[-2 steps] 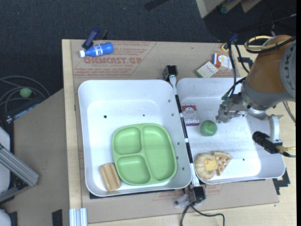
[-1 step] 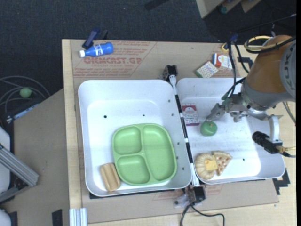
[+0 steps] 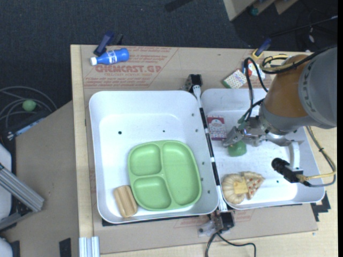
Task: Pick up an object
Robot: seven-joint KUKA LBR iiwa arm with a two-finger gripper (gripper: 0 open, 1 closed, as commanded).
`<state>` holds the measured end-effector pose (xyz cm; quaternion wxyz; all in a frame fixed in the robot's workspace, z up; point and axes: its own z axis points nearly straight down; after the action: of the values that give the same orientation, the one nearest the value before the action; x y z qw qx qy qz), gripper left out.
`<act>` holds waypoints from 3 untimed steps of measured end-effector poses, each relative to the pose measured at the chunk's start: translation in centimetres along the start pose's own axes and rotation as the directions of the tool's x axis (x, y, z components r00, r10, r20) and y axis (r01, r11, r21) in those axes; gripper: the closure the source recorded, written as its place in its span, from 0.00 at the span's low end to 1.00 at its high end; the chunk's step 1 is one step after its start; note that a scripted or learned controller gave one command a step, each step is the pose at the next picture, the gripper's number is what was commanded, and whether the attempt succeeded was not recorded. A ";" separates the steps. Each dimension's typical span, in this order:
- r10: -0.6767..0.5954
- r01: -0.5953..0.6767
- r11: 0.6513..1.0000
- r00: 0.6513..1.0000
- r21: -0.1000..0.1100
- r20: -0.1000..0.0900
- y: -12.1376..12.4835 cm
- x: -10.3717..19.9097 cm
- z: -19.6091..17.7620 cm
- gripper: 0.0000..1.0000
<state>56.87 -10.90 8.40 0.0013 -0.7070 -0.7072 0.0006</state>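
Cardboard-topped bench [image 3: 134, 68], two white bins. In the right bin [image 3: 316, 194], the gripper [image 3: 238, 138] is down right at a small green object [image 3: 236, 149]; honestly can't tell whether it's grasping or released.

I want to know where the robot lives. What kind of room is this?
Probably a robotics lab or workshop, not a kitchen. The arm works over two white bins on a cardboard-topped bench, with loose cables on dark carpet, and toy-like food such as a green divided plate.

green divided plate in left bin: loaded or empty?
Empty. All three compartments of the green plate show bare green. The tan block lies beside its lower-left edge on the left bin floor, not on the plate.
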 end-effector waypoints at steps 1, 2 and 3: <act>0.001 -0.001 1.000 1.000 -0.003 0.001 0.1 0.0 -1.1 1.00; 0.001 -0.001 1.000 1.000 -0.002 0.001 0.1 0.0 -1.0 0.00; 0.001 -0.001 1.000 1.000 -0.001 0.000 -3.2 1.1 0.0 0.00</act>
<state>53.65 -9.79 8.41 0.0010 -0.7075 -0.7067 0.0005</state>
